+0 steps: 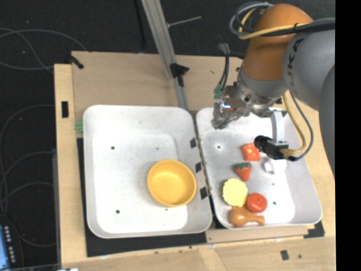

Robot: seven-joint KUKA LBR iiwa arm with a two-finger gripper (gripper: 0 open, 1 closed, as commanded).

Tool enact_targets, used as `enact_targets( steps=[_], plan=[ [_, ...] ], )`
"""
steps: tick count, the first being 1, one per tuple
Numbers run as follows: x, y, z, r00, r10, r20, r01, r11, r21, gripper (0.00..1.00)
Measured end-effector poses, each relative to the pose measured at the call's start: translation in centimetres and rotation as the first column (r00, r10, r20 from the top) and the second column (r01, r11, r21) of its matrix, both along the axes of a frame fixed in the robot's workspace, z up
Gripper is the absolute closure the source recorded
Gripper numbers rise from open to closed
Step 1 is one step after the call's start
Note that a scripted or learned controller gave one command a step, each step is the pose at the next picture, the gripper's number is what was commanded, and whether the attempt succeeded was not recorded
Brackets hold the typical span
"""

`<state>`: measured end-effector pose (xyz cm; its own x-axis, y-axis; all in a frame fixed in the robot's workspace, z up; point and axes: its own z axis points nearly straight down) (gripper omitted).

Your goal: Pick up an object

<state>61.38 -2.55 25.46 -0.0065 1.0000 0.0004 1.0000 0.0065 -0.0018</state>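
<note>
In the right white bin (302,199), nearest the camera, lie a brown toy drumstick (244,217), a round red tomato (257,202), a yellow ridged disc (234,192), a small strawberry (243,170) and an orange block (250,152). A yellow bowl (171,183) sits in the left bin (113,151). Farther back, the claw (223,117) hovers over the right bin's far corner, holding nothing; its state I cannot tell.

Just below the gripper (221,117), the right bin (299,199) looks like smooth matt white plastic; the left bin (107,168) beside it likewise (faintly speckled). The yellow bowl (171,182) is glossy plastic, and the bench top (130,78) behind is matt, wood-like board
</note>
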Motion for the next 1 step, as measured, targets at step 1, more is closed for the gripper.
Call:
enact_targets(
  steps=[1],
  plan=[
    [-0.89,5.77,-1.11,1.0,0.0,0.001,0.0,1.0,0.0,1.0]
  ],
)
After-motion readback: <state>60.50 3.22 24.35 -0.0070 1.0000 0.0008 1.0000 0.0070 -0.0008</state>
